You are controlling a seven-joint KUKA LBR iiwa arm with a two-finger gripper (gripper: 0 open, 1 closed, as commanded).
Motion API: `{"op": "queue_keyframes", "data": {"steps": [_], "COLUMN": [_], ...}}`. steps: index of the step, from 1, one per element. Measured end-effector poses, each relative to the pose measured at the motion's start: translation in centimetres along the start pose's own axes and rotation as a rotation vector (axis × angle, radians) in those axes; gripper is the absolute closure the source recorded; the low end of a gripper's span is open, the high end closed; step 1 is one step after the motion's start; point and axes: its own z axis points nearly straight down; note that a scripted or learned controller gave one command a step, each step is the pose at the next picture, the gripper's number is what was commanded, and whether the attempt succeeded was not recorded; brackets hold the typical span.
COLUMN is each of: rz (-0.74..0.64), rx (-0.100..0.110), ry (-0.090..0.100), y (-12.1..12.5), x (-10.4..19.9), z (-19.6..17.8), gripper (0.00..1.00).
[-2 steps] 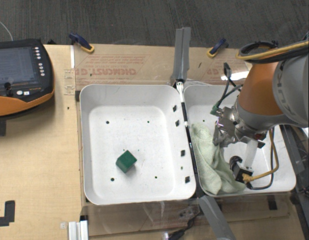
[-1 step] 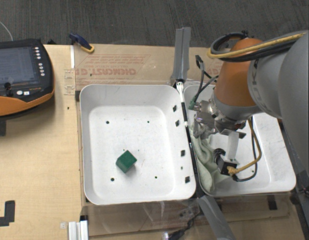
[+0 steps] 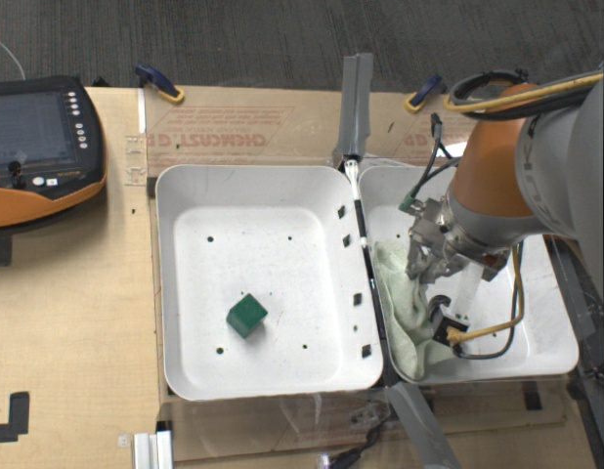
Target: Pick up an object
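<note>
A small green cube (image 3: 247,316) lies on the floor of the left bin (image 3: 185,262), toward its front. A pale green cloth (image 3: 405,311) is crumpled along the left side of the right bin (image 3: 546,360). The arm comes in from the right, its orange band above the wrist. My gripper (image 3: 426,267) hangs low over the right bin, right above the cloth's upper part and far to the right of the cube. The wrist body and cables hide the fingertips.
A grey divider post (image 3: 356,106) stands between the bins at the back. A teach pendant (image 3: 38,145) lies at the bench's far left. Two clamps (image 3: 160,84) hold the cardboard's back edge. Cables loop below the wrist over the right bin.
</note>
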Motion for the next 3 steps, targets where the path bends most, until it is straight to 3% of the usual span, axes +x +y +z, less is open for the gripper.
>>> {"op": "queue_keyframes", "data": {"steps": [1,2,3], "rz": [-0.43,-0.075,-0.165], "rx": [-0.003,0.0,0.0], "ry": [0.0,-0.001,-0.001], "y": [0.3,-2.8,2.1], "x": [-4.2,6.3,-1.2], "z": [-11.0,-7.2,0.9], "gripper": [1.0,1.0,1.0]}}
